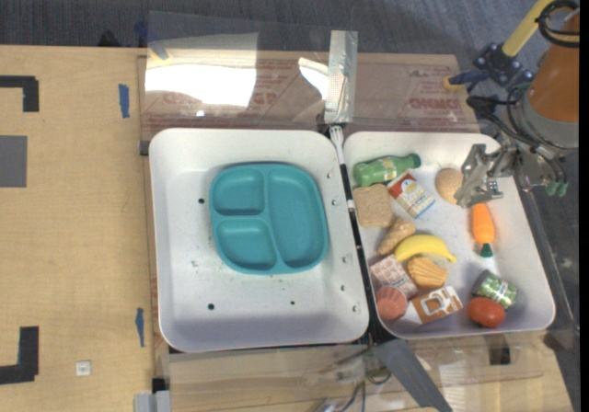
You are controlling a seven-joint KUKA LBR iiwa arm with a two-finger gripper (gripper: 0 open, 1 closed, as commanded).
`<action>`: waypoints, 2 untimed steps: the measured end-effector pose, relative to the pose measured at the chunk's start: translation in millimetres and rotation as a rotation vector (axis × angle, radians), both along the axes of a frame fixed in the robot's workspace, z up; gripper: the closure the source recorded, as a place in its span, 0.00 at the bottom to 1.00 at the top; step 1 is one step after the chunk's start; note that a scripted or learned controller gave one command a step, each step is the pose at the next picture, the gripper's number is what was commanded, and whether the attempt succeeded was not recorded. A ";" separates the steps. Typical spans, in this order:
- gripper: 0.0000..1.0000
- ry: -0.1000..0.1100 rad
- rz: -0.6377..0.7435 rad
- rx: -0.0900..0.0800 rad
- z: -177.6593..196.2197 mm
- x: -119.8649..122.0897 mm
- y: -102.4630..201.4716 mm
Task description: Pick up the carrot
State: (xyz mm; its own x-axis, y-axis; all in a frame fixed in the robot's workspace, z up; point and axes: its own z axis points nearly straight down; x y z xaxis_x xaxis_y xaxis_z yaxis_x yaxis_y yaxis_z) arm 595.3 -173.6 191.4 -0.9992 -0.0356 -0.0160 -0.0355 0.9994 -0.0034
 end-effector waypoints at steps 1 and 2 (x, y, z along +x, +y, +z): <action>1.00 0.008 0.167 0.000 -96.8 -76.0 -18.8; 0.00 0.008 0.167 0.001 -97.2 -75.9 -18.2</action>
